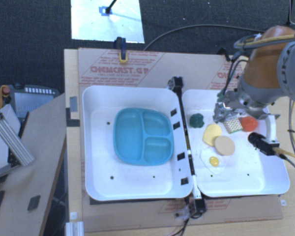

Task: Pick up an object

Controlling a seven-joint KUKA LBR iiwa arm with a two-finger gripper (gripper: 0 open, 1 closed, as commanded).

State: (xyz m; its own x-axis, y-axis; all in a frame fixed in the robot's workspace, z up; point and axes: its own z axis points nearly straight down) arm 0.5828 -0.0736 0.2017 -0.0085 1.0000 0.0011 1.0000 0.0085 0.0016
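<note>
Nearest the lens, fried egg toward right bin's front edge. Gripper low near back edge, grip state unreadable; just beside: waffle piece, red piece, green piece. Likely mid-approach; next, settle onto one piece.

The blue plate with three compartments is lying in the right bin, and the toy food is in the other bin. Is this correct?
Not quite. The camera view shows the blue plate in the left bin, not the right one. The toy food, such as the fried egg and the green piece, is in the right bin, the other bin.
</note>
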